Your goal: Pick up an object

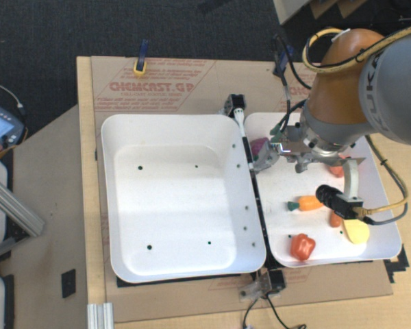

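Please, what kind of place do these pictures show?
Probably a robotics lab bench for grasping trials: a grey arm reaches over two white bins on cardboard, with toy food such as a red pepper.

Cardboard sheet (157, 81) with red lettering under two white bins, yellow-blue clamp (142, 60) at its far edge.

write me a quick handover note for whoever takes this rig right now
Claw: low over the right bin, near its upper left corner by a purple object; nothing seen held, finger state unclear.
Objects, all in the right bin: carrot-like orange piece, red piece, yellow piece, a small red-orange one partly under the arm.
Done: no pick visible.
Left: grasp one object and lift it.
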Controlling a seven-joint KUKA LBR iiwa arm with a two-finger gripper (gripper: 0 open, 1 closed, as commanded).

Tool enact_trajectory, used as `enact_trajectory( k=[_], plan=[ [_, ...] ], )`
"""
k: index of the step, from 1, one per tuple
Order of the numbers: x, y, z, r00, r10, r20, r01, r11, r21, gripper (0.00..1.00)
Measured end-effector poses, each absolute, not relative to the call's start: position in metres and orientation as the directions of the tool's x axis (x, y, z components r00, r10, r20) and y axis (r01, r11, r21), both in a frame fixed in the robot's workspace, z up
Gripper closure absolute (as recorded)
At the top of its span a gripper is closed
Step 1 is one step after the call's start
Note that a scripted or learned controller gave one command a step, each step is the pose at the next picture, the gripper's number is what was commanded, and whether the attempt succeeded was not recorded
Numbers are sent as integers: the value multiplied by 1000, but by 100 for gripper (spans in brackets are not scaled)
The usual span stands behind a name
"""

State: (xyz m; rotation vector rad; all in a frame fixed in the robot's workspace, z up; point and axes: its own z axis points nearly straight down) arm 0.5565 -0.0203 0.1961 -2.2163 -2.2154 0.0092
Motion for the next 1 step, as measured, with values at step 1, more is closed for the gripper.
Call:
enact_trajectory(
  k=[1],
  plan=[
    [614, 43, 275, -8, 1000, 2, 1000, 8, 13, 0]
  ],
)
